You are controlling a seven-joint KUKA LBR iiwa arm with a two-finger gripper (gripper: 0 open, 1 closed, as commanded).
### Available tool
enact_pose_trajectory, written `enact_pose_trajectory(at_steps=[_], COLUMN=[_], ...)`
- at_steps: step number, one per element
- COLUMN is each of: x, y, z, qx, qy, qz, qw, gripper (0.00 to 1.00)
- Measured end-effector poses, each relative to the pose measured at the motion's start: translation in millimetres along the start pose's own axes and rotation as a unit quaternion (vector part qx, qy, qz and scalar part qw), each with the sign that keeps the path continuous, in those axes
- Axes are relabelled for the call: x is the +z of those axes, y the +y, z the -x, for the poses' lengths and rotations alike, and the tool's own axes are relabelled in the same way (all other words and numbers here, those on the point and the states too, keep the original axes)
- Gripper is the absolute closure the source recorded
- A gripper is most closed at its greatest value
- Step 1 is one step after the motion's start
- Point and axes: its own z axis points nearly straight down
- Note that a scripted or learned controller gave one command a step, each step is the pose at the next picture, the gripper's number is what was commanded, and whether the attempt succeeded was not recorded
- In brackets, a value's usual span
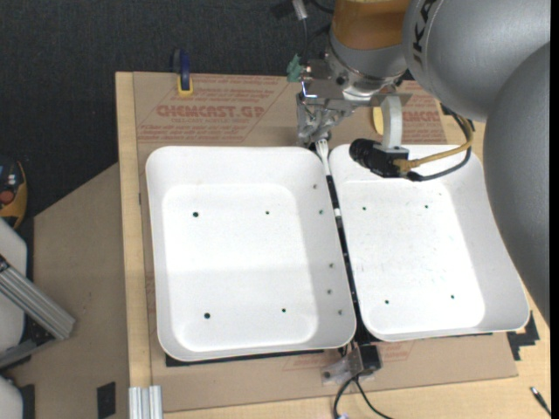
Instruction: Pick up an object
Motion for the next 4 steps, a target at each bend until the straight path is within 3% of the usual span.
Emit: enact_pose_trajectory(at_steps=[1,2,3,4], x=[-21,-64,13,-13], y=[-22,-4,17,-1], z=[6,85,-1,18], qx=[0.003,0.006,0.001,0.003], qy=[0.000,-0.002,0.000,0.000], qz=[0.000,0.006,0.001,0.000], qw=[1.0000,1.0000,1.0000,1.0000], gripper=[1.00,1.00,1.00,1.00])
